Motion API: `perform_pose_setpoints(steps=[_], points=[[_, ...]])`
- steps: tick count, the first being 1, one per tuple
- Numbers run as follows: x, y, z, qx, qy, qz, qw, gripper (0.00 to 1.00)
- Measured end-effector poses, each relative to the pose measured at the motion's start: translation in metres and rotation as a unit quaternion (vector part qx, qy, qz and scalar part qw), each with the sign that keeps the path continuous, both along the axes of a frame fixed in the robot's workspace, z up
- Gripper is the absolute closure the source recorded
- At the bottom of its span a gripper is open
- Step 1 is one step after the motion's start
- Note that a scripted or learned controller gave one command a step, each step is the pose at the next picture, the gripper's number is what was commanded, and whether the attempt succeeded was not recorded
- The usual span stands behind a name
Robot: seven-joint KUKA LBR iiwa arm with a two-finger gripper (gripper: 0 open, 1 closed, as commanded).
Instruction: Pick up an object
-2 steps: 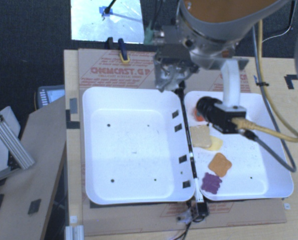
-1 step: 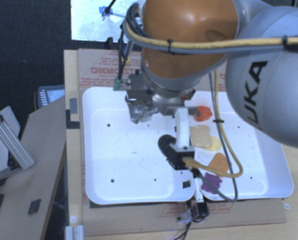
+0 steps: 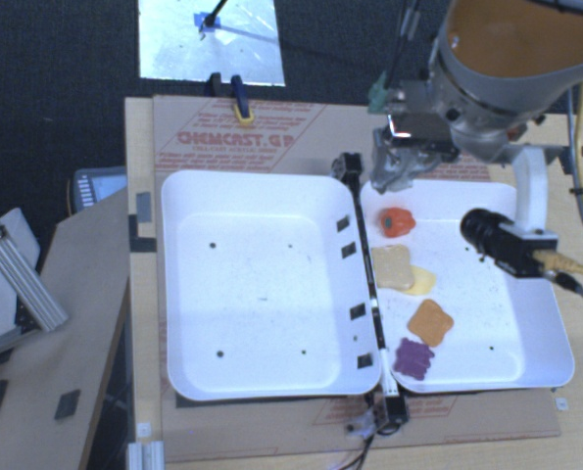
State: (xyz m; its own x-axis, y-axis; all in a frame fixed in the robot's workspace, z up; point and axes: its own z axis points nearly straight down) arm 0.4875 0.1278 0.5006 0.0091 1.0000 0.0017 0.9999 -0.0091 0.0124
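Grey metal gripper hangs above right bin; finger state can't be told. Round orange-red object, flat beige slab, orange piece, bumpy purple piece lie below.

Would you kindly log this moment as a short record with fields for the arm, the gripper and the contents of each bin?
arm: reaches in from the right, above the right bin's far end
gripper: over the bin's far left corner, above the red-orange toy
right bin contents: red-orange toy, beige piece, yellow piece, orange piece, purple piece
left bin: white, small dark specks
held: nothing seen
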Motion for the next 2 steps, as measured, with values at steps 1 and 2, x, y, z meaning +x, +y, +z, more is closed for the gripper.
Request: perform_pose_setpoints(steps=[1,2], points=[[0.027,0.056,0.037,0.0007,0.002,0.009,1.0,1.0],[0.037,0.11,0.034,0.0003,0.005,0.009,0.9999,1.0]])
